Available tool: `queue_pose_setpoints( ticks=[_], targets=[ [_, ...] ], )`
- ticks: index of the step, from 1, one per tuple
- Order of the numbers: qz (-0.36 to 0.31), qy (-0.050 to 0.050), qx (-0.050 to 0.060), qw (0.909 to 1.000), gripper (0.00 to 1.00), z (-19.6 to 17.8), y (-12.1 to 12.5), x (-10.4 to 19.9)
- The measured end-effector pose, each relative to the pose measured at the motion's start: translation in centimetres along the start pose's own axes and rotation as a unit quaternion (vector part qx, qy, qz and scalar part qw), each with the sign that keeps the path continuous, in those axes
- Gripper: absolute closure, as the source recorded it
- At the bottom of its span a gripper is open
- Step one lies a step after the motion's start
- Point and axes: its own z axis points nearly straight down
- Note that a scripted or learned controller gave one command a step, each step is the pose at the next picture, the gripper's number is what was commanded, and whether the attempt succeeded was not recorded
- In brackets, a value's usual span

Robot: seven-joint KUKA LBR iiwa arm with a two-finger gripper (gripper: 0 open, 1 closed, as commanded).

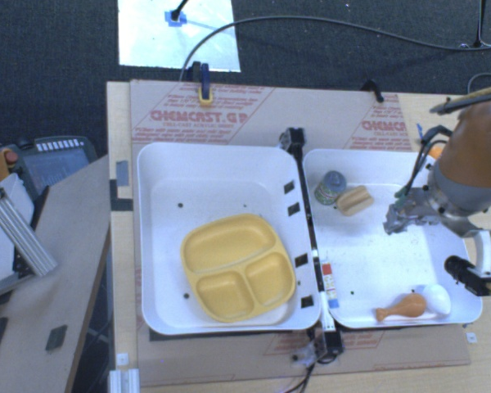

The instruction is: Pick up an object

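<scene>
In the right bin (368, 293) lie a tan bread-shaped piece (353, 201) and a small grey-blue cup-like object (331, 185) near the back left corner. A brown drumstick-shaped toy (402, 307) and a white egg-shaped object (435, 299) rest at the front right. My gripper (398, 219) hangs over the right bin's middle right, to the right of the bread piece and apart from it. Nothing shows between its tips.
The left bin (159, 219) holds a yellow compartment tray (237, 266). A black divider strip (307, 236) runs between the bins. The grey arm with its orange band (475, 150) crosses the right bin's right side.
</scene>
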Motion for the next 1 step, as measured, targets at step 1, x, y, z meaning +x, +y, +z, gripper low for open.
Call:
queue_pose_setpoints(
  ticks=[1],
  targets=[
    [0.000, 0.000, 0.000, 1.0000, 1.00, -4.60, -0.27, -0.54]
  ],
)
